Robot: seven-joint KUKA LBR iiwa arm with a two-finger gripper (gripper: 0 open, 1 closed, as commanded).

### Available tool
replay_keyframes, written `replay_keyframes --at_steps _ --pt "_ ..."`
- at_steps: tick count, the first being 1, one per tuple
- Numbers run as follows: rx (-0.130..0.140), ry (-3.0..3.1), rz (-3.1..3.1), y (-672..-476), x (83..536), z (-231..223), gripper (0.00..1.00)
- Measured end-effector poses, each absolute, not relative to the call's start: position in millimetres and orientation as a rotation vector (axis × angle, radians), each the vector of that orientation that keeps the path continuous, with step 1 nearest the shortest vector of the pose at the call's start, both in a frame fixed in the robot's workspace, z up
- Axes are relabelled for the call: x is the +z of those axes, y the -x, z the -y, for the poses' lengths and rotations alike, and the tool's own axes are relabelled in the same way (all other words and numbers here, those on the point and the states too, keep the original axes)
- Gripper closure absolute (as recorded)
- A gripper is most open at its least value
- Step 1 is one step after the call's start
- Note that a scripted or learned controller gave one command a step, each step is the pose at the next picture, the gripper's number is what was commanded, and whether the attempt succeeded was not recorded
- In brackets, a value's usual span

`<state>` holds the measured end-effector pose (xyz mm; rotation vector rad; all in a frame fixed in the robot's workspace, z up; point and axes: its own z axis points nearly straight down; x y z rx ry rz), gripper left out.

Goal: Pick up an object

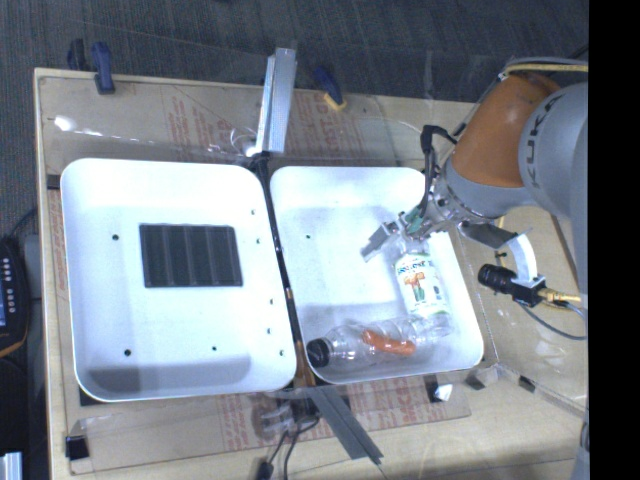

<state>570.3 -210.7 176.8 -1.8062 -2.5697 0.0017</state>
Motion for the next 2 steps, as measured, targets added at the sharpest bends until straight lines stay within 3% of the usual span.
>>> replay_keyframes --at_steps 2 --pt "0.0 1.761 2.604 -584.0 167.9 210.7 0.0"
